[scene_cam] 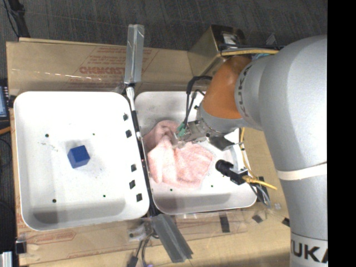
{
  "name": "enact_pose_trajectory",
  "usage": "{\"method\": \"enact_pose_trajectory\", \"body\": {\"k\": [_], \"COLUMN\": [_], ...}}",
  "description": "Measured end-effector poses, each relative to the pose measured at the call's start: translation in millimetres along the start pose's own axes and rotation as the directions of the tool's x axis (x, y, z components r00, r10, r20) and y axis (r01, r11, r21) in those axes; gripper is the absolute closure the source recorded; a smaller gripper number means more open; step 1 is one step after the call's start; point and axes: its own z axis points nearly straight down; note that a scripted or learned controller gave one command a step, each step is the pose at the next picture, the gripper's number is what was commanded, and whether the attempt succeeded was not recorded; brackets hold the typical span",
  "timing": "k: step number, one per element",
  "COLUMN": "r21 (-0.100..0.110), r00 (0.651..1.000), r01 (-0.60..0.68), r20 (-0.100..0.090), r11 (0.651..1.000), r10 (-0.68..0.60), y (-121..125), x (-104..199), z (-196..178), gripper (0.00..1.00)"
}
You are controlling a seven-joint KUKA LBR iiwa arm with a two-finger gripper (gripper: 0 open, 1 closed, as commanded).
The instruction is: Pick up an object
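the gripper [186, 133] was down on the pink cloth [179, 159] in the right bin [167, 102]; this was the grasp step. you could not tell its opening. your next move called for a lift only once the cloth was held.

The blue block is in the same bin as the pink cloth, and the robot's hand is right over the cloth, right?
Not quite. The camera view shows the blue block alone in the left bin, while the pink cloth lies in the right bin. The gripper is indeed over the cloth.
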Motion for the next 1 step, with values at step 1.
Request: {"method": "enact_pose_trajectory", "body": {"k": [1], "r21": [0.000], "r00": [1.000], "r01": [0.000], "r20": [0.000], "r11": [1.000], "r10": [0.000], "y": [0.0], "x": [-0.2], "z": [-0.1], "gripper": [0.00]}}
